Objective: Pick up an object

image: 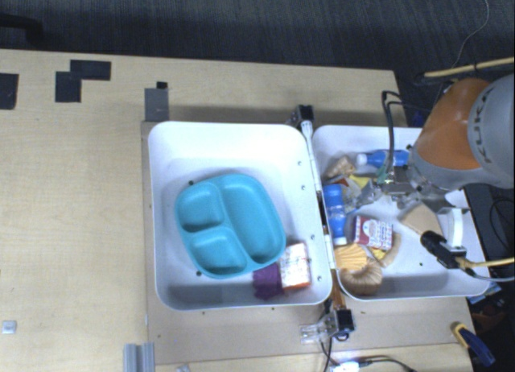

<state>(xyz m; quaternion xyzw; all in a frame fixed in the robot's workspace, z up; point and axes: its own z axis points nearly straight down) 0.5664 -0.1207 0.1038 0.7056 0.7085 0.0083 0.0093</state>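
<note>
Where we look nearest, purple block (267,281) beside orange box (295,266) in left bin (161,201), blue divided plate (229,224) behind, right bin (410,280) cluttered, red packet (374,233) below tool (378,189), grip state we cannot tell.

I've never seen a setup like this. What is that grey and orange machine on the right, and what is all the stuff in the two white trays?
You are looking down, at a slant, from one fixed camera above a bench. The grey and orange shape is a robot arm reaching in from the right. Its pincer hangs low over the right bin; I cannot tell whether it holds anything. That bin carries a jumble of small items, among them a blue bottle and a red and white packet. The left bin holds a turquoise divided plate, a purple block and a small orange and white box beside it. The arm's job is to pick something up.
</note>
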